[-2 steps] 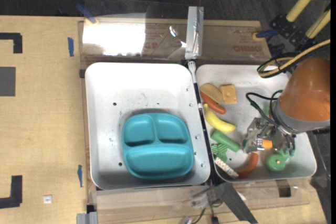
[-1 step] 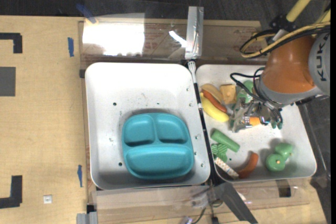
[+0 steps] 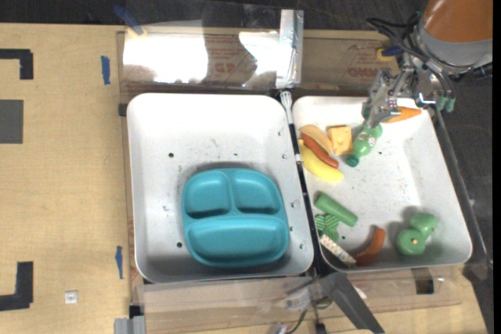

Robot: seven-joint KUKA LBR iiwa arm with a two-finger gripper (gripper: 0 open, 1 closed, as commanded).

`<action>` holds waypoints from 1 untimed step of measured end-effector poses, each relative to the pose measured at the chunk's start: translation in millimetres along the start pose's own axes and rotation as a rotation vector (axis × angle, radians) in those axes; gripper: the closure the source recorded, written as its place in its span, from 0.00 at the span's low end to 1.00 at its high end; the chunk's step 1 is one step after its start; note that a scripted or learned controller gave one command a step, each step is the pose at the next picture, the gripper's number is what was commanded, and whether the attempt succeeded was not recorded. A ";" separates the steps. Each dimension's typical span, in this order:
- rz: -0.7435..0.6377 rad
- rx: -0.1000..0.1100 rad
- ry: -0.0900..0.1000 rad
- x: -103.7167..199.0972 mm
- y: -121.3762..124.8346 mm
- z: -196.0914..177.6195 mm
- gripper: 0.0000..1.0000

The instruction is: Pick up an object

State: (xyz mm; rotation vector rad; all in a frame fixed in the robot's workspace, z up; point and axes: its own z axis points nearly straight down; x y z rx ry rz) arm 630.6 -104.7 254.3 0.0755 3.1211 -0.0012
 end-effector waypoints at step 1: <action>-0.160 -0.001 0.009 6.7 19.8 -13.8 1.00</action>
